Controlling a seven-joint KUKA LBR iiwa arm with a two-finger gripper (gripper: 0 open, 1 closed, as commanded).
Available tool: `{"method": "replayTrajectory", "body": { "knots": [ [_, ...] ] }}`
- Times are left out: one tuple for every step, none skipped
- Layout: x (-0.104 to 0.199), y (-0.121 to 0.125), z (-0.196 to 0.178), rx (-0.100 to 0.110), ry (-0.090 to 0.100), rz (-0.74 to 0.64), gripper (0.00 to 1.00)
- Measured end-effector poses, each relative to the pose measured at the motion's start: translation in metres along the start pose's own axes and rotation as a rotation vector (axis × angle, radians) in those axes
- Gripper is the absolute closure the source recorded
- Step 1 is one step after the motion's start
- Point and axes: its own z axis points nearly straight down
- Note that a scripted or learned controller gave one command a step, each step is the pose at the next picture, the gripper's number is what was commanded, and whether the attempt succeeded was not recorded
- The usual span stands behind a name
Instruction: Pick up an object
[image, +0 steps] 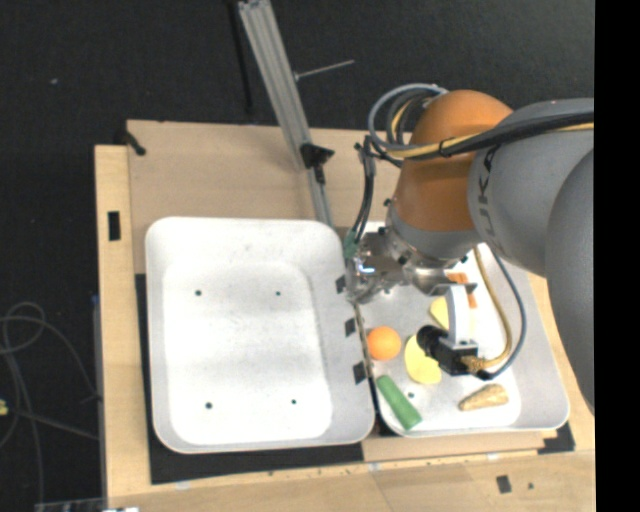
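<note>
**Tool hanging over the right bin, loose things lying below it**

We are looking down on a worktop (200, 170) carrying two white bins side by side. The arm (520, 190) is reaching in from the right, and its orange band (450, 130) is sitting high over the right bin (530, 400). The tool (366, 278) is hanging at that bin's far left side, close to the wall shared with the left bin (240, 330). We are not able to tell whether the tool is open or closed, because the wrist is covering much of it. We are seeing nothing gripped in it.

The things to pick are all lying in the right bin, nearer to us than the tool. An orange ball (383, 343) is resting just below the tool, near the bin's left wall. A green stick (399, 403) is lying at a slant in the near left corner, close to the ball. A yellow piece (424, 366) is sitting just right of the ball, partly hidden by robot parts. A tan piece (483, 399) is lying further right, apart from the others.

A grey rail (280, 90) is slanting up behind the bins.
</note>
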Motion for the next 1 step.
{"method": "replayTrajectory", "body": {
  "knots": [
    [0.0559,-0.0036,-0.0056,0.000,0.002,-0.003,1.00]
  ]
}}
